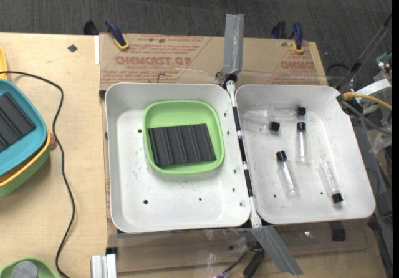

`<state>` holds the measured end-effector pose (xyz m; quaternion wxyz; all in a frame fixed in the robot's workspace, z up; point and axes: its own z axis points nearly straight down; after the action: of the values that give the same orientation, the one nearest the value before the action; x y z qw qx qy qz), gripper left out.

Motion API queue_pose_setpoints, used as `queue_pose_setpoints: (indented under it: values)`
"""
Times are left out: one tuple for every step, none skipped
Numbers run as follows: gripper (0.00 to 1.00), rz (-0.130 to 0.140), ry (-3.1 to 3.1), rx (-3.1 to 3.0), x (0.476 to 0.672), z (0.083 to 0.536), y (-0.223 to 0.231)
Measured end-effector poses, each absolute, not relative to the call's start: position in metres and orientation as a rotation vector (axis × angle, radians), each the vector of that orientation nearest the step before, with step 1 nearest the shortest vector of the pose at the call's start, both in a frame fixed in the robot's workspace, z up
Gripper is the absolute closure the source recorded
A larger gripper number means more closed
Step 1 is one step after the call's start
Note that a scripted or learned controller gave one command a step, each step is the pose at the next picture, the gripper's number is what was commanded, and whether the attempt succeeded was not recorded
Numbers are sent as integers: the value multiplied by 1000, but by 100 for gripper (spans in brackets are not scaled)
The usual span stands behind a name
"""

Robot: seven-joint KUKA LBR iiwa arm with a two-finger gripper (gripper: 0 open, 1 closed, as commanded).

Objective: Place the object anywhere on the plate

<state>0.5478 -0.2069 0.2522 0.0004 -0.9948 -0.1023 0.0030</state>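
Observation:
A green square plate (182,109) sits in the left white bin (174,205), toward its back. A dark grey ridged slab (182,144) lies flat on the plate and covers most of its floor. In the right white bin (312,208) lie several clear vials with black caps. One vial (284,113) lies across the back, one (302,143) stands lengthwise in the middle, one (286,174) is nearer the front left, and one (328,180) is at the front right. A loose black cap (274,126) rests near the back left.
Stacked teal and yellow dishes (22,139) stand on the wooden table at the far left, with a black cable (62,146) running past them. Cardboard (187,55) held by blue clamps lies behind the bins. Cables (368,99) hang off the right side.

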Motion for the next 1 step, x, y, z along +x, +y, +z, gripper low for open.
queue_pose_setpoints:
  values:
    - [0,9,-315,-3125,535,263,-222]
